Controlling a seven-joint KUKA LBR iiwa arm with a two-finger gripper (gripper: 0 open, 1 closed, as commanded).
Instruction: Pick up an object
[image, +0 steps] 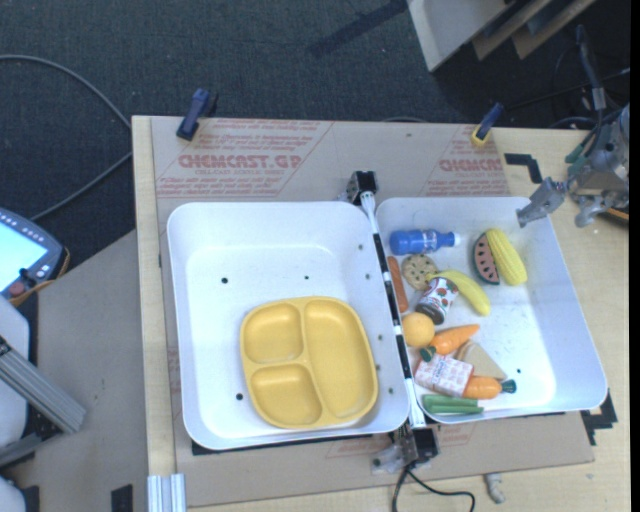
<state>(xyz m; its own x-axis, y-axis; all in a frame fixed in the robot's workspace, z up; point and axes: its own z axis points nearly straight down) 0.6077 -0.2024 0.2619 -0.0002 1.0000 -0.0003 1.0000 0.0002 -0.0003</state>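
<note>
The gripper (548, 200) hovers at two o'clock over the right bin's (570, 330) far corner; whether its jaws are apart, I cannot tell. Toy foods crowd the bin's left side: blue bottle (420, 241), banana (468, 290), orange (417, 329).

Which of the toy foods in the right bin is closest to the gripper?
The corn cob, yellow, beside the watermelon slice, lies nearest the gripper.

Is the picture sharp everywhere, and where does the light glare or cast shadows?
In the camera view the toys and yellow plate look sharp; the gripper at the right edge is slightly blurred; the white left bin is bright but not washed out, with soft shadows along its walls.
</note>
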